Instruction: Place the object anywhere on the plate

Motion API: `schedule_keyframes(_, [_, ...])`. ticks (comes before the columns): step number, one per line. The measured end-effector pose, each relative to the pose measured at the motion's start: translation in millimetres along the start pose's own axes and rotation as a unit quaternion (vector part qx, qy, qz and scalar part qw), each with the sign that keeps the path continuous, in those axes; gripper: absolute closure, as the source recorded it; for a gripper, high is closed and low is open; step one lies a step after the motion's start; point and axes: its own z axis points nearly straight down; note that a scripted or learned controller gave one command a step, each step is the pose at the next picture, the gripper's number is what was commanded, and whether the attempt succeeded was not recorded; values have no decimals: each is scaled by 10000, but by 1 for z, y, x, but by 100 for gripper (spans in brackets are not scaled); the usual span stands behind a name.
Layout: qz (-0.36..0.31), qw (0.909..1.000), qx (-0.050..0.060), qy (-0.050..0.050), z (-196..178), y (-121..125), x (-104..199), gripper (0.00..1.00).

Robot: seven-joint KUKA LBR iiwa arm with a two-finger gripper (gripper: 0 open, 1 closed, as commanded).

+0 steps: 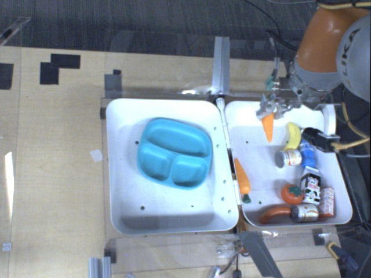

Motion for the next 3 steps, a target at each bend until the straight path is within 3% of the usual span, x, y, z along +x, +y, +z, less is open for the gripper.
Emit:
schedule_keyframes(1, [-1242, 9923, 10, 5, 46, 10, 65, 100])
schedule_keyframes(2, [-996, 9949, -162, -97, 73, 32, 103, 100])
schedule_keyframes(3, [-1056, 9944, -22, -17, 86, 24, 116, 0])
